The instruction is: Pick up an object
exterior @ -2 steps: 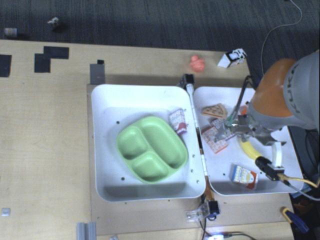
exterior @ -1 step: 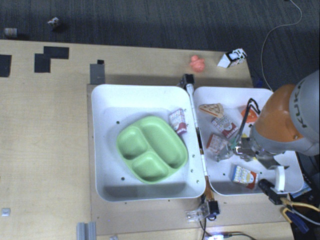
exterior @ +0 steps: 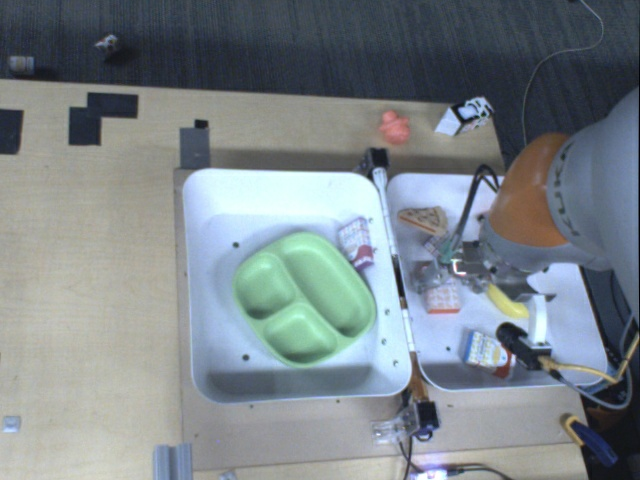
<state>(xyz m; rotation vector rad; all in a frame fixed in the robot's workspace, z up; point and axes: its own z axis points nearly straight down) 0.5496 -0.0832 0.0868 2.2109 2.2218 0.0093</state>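
My gripper [exterior: 447,266] hangs low over the middle of the right bin [exterior: 570,303], and the arm's grey body covers the bin's right side. Just below it lies a small pink and white packet [exterior: 441,297]; I cannot tell whether the gripper touches it. A tan wedge-shaped piece [exterior: 424,219] lies at the bin's far left. A yellow banana-like piece [exterior: 507,304] peeks out from under the wrist. A blue and yellow box [exterior: 481,347] sits near the front wall.
The left bin [exterior: 215,268] holds a green divided plate [exterior: 303,296] and a small red and white packet [exterior: 356,242] by its right wall. On the bench behind the bins lie a pink toy [exterior: 396,126] and a black and white item [exterior: 465,115].
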